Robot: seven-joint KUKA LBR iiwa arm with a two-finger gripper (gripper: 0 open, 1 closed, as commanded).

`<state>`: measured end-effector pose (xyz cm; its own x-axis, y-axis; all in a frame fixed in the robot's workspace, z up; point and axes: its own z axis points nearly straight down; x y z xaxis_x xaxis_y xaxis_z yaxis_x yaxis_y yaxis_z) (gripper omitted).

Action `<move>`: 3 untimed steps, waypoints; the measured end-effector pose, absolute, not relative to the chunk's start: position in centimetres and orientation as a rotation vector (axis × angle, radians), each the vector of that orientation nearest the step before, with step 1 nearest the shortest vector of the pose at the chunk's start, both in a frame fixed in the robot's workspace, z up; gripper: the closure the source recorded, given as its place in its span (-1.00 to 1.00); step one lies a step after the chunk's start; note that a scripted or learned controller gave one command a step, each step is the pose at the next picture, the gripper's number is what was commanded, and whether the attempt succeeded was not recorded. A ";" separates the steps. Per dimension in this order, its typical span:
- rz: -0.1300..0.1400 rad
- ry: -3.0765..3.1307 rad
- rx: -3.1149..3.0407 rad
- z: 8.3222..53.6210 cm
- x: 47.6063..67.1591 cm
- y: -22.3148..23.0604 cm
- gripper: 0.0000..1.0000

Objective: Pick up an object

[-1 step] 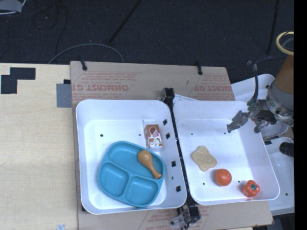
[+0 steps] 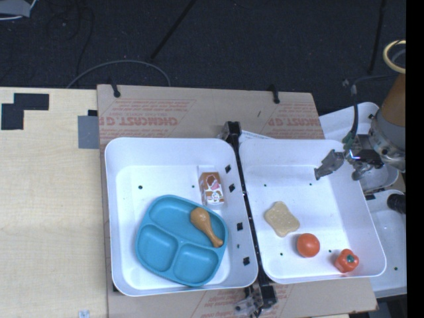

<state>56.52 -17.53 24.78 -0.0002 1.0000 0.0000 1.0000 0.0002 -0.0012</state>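
Grey two-finger gripper (image 2: pixel 346 163) hovers with fingers spread wide, I think, holding nothing, at three o'clock over the right white bin (image 2: pixel 318 152). I'm in the approach step: next I descend toward the tan bread slice (image 2: pixel 281 218) at seven o'clock.

Arm (image 2: pixel 396 105) cut off at right edge; print on small packet (image 2: pixel 212 188) too small to read.
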 end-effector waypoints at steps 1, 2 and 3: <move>0.006 -2.217 -2.217 20.4 56.6 -17.5 -1.00; 0.006 -2.216 -2.216 15.1 55.9 -16.6 -1.00; 0.006 -2.216 -2.217 10.6 55.7 -17.1 -1.00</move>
<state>55.70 -17.08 10.59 0.0007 1.0000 0.0022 1.0000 -0.0007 -0.0073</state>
